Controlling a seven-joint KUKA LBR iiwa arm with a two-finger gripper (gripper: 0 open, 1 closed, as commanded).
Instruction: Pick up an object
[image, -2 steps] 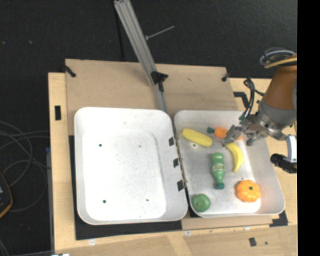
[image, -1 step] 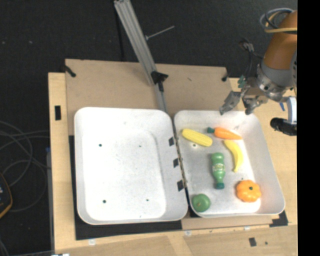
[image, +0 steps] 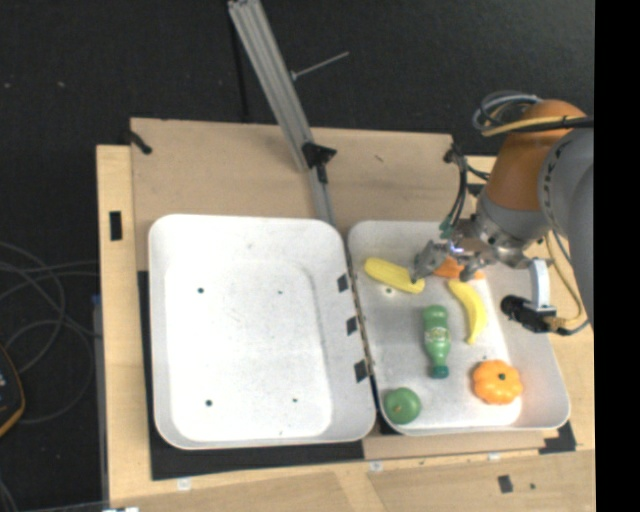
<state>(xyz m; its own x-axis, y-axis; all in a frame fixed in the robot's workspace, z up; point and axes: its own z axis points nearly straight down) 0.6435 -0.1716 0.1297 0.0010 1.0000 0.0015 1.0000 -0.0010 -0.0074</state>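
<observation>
Over the right bin (image: 535, 405), pincer (image: 447, 258) low near its far edge, finger state cannot be told, orange object (image: 449, 268) partly hidden beneath it, yellow banana (image: 393, 277) just left, second banana (image: 470, 310), green bottle (image: 436, 341), green apple (image: 403, 404), small pumpkin (image: 497, 382), left bin (image: 180, 240) alongside.

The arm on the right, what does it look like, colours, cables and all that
The arm is grey with an orange band above the wrist. Thin dark cables loop over its top and trail along its side. The gripper is a small metallic grey fitting, with a white-and-black attachment beside it.
</observation>
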